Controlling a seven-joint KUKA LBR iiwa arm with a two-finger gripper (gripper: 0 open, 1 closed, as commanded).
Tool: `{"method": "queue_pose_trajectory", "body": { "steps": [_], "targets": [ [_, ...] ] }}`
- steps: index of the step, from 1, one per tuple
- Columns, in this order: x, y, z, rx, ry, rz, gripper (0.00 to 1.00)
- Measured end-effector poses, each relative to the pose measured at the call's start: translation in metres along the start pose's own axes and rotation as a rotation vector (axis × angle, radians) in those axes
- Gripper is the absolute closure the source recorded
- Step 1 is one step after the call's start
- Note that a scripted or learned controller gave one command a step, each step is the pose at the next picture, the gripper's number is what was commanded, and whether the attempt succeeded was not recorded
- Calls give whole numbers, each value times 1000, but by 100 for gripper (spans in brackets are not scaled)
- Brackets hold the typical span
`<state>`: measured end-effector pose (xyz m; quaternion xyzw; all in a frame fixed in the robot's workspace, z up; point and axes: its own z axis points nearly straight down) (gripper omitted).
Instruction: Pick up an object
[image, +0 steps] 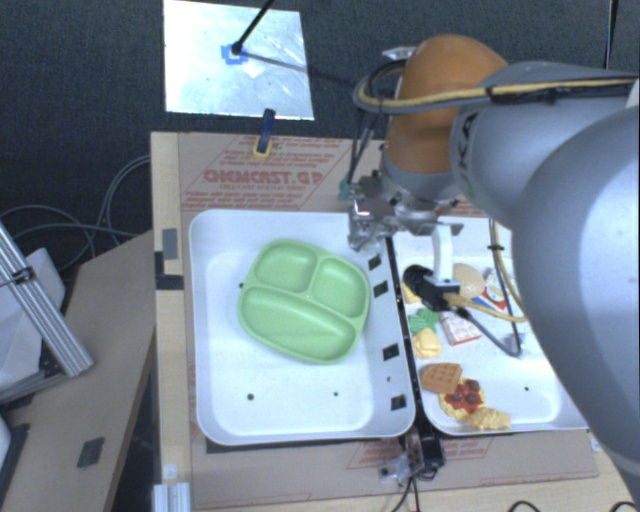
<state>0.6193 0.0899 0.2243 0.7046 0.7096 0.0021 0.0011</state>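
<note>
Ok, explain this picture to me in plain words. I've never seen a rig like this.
The big grey shape on the right is a robot arm, with an orange band above its wrist. At its tip is the gripper, the part that grasps things. It hangs near the line where two shallow white bins meet, towards their far end.

The picture comes from a single camera fixed overhead, looking down at a slant.

The left bin holds a green divided plate. The right bin holds small toy foods, among them a waffle and a yellow piece.

The job is to pick something up. From this angle I cannot tell whether the gripper holds anything.
</note>
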Motion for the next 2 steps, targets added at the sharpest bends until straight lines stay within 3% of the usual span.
{"method": "queue_pose_trajectory", "body": {
  "steps": [2],
  "targets": [
    [-3, -9, 8, 4, -2, 4, 100]
  ]
}}
